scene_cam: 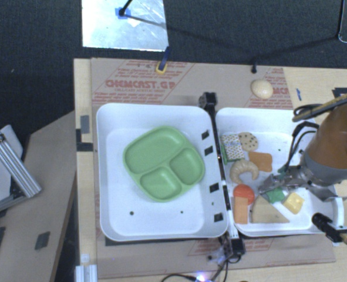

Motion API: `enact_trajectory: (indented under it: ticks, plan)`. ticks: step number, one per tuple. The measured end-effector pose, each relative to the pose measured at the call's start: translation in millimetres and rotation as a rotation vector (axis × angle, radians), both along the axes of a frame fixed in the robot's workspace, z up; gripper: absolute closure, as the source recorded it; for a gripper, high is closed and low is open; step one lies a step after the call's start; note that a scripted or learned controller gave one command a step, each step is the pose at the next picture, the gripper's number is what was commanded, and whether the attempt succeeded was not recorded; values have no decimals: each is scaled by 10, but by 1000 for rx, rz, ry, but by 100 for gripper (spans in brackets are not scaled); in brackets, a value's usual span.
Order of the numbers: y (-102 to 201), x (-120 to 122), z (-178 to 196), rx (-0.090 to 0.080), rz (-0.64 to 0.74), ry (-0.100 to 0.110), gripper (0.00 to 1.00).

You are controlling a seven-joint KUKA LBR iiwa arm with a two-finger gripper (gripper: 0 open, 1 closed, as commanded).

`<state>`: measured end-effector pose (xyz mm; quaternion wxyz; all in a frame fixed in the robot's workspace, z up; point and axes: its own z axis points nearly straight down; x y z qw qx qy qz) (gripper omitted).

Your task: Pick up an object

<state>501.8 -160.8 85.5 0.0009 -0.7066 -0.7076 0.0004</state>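
The right bin (279,117) holds several toy foods: a green-and-white checkered piece (232,147), a cookie (249,140), an orange slab (260,160), a croissant (245,170), a red tomato (243,192), an orange block (241,210), a beige wedge (269,214), a green piece (276,197) and a yellow piece (293,202). My gripper (273,184) reaches in from the right and hangs low in this bin, just above the green piece and right of the croissant. Part of the green piece is hidden under it.
The left bin (111,157) carries a green divided plate (164,163). A pale egg-shaped object (262,88) lies on the cardboard behind the right bin. Black clips (210,151) run along the divider between the bins. A metal frame (9,163) stands at the left.
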Motion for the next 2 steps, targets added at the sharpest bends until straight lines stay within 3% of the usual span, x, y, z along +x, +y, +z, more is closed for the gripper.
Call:
enact_trajectory:
  ticks: [1, 2]
  plan:
    - [0, 6, -10, 0, -1, -2, 0]
    - [-2, 17, 102, -1, -1, -6, 100]
